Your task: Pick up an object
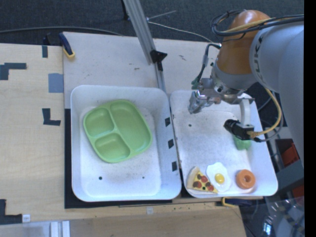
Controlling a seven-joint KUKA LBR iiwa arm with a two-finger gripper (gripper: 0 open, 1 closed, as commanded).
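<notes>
Three toy foods, a pizza slice (199, 180), a fried egg (218, 174) and a doughnut (245, 178), line the right bin's (207, 137) near edge. The end effector (197, 102) hovers well behind them, grip unreadable; it should centre over one before descending.

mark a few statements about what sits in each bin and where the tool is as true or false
1. The green plate lies in the left bin. True.
2. The pizza slice lies in the left bin. False: it lies in the right bin, near its front edge.
3. The fried egg sits between the pizza slice and the donut. True.
4. The tool is over the green plate. False: it is over the back part of the right bin.
5. The donut rests on the green plate. False: it is in the right bin's front corner.
</notes>
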